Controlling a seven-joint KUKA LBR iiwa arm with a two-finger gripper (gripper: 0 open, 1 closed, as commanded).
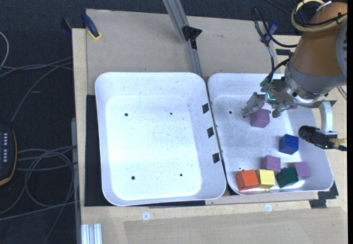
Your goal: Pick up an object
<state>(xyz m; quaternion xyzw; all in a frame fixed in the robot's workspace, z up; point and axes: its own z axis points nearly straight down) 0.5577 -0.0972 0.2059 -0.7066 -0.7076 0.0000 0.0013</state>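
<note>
The purple block (260, 119) sits on the floor of the right bin (231, 127), directly under the claw (263, 107) — its fingers spread apart and straddling the block, nothing clamped yet. Below the claw, well apart, lie a blue cube (288, 144) and a row of blocks (270, 176) against the bin's near wall. The risk, as I judge it: the block looks turned against the fingers, so closing could squeeze a corner and pop it sideways.
</note>
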